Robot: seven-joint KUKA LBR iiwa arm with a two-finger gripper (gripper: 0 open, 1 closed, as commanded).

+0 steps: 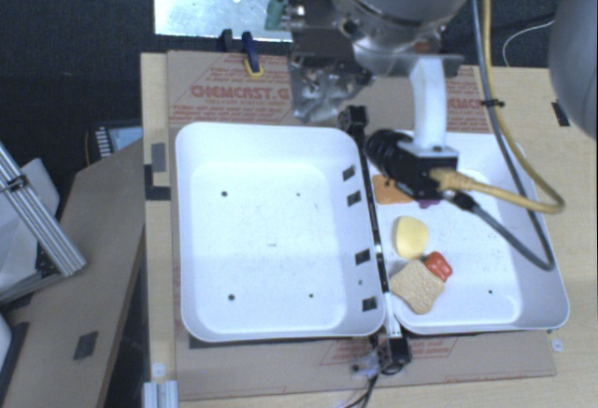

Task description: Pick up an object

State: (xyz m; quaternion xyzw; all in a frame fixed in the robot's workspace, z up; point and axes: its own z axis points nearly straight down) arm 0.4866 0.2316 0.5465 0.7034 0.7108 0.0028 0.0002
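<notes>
The right bin holds several small items. An orange flat piece lies near the divider, partly under a black fitting on the arm. Below it sit a pale yellow rounded piece, a small red piece and a tan cracker-like piece, close together. My gripper hangs high above the far edge of the bins, near the top right corner of the left bin, well away from these items. Nothing shows in its grasp.
A black fitting with a yellow cable juts over the right bin's upper left part. The grey arm fills the upper right. Cardboard lies under both bins, with a yellow and blue clamp at its far edge.
</notes>
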